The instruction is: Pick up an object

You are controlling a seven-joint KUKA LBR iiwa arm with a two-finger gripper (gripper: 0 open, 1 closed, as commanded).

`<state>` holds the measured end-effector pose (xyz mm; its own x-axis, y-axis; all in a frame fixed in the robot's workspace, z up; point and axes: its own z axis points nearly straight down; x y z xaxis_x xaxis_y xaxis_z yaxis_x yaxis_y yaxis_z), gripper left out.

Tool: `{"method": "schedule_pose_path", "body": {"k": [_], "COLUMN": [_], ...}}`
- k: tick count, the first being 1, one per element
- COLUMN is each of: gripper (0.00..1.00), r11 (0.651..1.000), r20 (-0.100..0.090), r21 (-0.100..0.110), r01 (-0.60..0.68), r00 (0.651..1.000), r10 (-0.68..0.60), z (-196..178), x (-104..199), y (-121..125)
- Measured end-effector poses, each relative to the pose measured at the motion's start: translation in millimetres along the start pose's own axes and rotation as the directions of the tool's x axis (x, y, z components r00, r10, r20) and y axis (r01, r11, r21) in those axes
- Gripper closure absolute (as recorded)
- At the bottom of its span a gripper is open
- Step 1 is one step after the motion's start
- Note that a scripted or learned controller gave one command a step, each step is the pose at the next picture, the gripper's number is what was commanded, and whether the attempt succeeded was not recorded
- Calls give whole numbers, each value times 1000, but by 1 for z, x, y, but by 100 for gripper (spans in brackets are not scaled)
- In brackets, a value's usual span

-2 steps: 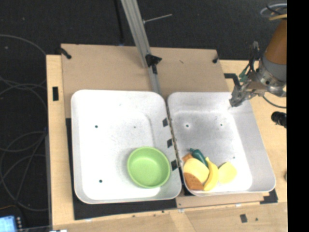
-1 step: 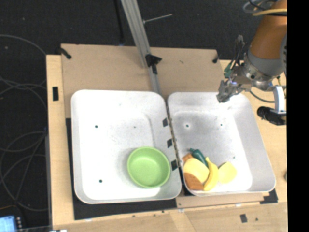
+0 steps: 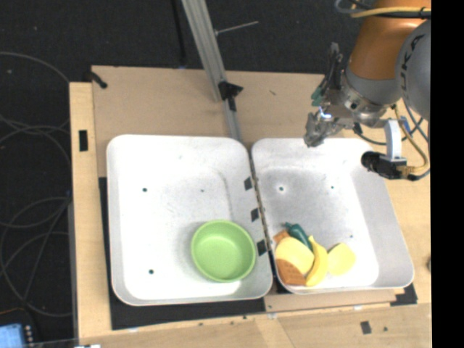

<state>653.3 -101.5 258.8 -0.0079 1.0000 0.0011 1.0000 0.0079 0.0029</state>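
The banana (image 3: 317, 261) lies lengthwise toward the right bin's (image 3: 377, 209) near edge; the end effector (image 3: 316, 133) hangs above its far rim, grip state unclear.

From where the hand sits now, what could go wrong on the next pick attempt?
1. The hand is at the right bin's far rim, while the yellow pieces are bunched in its near-left corner, so the approach could end up squeezed against the corner walls.
2. Those pieces touch and overlap, so a grasp may nudge or drag a neighbour instead of lifting one cleanly.
3. The green bowl in the left bin looks wide and could slip from a two-finger grip.
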Motion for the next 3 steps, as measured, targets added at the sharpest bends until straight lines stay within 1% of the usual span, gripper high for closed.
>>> {"method": "schedule_pose_path", "body": {"k": [2,3], "gripper": [100,100], "r11": [1000,1000], "r20": [1,0], "r21": [4,2], "r01": [-1,0], "r00": [1000,1000], "r10": [1,0], "z": [21,24], "x": [116,169], "y": [11,12]}}
